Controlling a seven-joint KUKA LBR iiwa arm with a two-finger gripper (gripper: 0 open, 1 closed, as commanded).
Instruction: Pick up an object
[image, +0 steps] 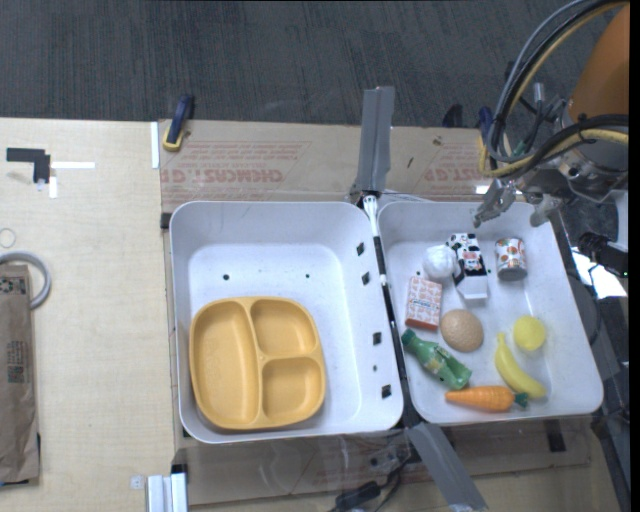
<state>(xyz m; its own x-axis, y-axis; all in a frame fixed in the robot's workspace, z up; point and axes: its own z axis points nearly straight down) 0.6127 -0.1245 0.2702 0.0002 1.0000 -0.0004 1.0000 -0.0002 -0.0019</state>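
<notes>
From the overhead camera, two shallow white bins sit side by side on the surface. The left bin (200, 240) holds a yellow divided plate (258, 360) lying flat in its near half.

The right bin (570, 300) carries the loose objects. Near its middle a white ball (438, 262) touches a black-and-white carton (467, 257), with a small white block (472, 290) just below the carton. A small can (511, 258) stands upright to the right of them. A red-and-white box (423, 303) lies by the bin's left wall, a tan egg-shaped item (461, 330) just beside it. Toward the near edge lie a green bottle (437, 360), an orange carrot (483, 399), a yellow banana (517, 370) and, above the banana, a yellow lemon (529, 333).

The tool (521, 200) hangs over the far right corner of the right bin, above the can and apart from every object. Its two fingers (493, 206) are spread, with nothing between them. Black and yellow cables (530, 90) loop above the wrist.
</notes>
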